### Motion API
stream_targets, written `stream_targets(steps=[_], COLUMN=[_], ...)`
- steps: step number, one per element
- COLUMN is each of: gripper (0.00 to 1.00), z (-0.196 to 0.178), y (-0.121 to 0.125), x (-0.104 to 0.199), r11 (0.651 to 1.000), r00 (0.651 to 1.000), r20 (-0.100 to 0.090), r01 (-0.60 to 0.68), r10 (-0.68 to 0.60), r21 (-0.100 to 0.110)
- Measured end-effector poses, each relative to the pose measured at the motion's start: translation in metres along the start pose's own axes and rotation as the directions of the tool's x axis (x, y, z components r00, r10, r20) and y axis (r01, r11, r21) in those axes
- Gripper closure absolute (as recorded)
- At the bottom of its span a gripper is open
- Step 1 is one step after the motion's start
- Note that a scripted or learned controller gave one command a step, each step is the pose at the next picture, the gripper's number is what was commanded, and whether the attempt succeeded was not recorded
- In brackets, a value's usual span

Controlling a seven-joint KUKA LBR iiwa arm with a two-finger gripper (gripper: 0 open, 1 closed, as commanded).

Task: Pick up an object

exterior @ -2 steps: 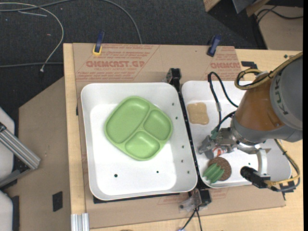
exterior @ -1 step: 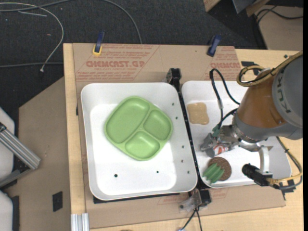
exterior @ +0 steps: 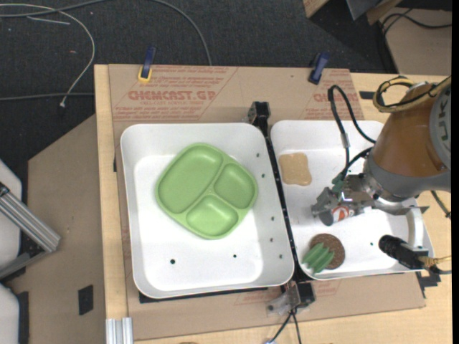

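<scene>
Your end effector hangs low in the right bin (its opening you cannot tell), between a tan slice toward the far wall and a brown-and-green round piece by the near wall. A green divided plate lies in the left bin.

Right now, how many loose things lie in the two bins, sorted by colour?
Green: 1, the divided plate in the left bin.
Tan: 1, the flat piece in the right bin.
Brown and green: 1, the round thing, also in the right bin.
Total: 3.
</scene>
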State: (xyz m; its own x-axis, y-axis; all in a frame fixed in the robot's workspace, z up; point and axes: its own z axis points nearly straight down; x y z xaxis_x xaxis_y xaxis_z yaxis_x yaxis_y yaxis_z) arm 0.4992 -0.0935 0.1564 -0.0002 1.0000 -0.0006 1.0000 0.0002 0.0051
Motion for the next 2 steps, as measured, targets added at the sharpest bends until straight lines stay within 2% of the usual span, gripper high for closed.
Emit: stream_targets(steps=[1,2], gripper=[1.0,1.0], z=[-0.05,-0.108], y=[0.009,0.009], x=[0.007,-0.003], r11=[1.0,1.0], r00=[1.0,1.0], r20=[0.0,0.001], r01=[0.002,0.0], r10=[-0.002,0.0], r21=[-0.002,-0.002])
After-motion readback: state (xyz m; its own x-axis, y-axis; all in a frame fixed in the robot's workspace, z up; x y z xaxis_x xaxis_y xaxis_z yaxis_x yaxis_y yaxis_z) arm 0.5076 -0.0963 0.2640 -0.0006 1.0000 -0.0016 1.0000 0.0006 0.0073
